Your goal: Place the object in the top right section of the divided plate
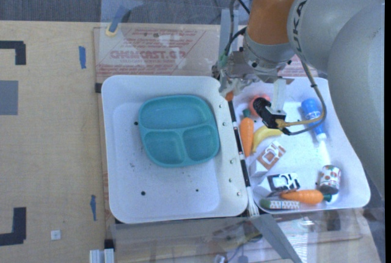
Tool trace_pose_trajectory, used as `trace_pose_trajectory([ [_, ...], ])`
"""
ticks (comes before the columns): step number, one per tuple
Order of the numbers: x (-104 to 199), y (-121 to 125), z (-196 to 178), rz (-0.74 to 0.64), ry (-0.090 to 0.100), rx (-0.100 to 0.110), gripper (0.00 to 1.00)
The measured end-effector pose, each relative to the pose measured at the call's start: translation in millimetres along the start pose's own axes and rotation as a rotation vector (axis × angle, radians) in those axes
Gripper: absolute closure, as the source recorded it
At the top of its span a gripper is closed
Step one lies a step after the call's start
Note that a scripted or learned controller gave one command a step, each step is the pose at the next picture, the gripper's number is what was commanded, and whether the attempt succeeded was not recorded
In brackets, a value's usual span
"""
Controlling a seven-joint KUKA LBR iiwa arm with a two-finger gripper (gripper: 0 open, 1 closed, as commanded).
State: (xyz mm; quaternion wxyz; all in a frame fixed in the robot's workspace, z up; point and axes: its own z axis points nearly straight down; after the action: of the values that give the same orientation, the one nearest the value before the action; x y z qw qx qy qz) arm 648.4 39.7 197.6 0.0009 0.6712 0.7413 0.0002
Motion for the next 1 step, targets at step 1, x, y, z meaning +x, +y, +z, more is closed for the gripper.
trace_pose_trajectory([
  [1, 31.0, 19.9, 0.7, -0.145, 0.000, -0.002, 1.00],
])
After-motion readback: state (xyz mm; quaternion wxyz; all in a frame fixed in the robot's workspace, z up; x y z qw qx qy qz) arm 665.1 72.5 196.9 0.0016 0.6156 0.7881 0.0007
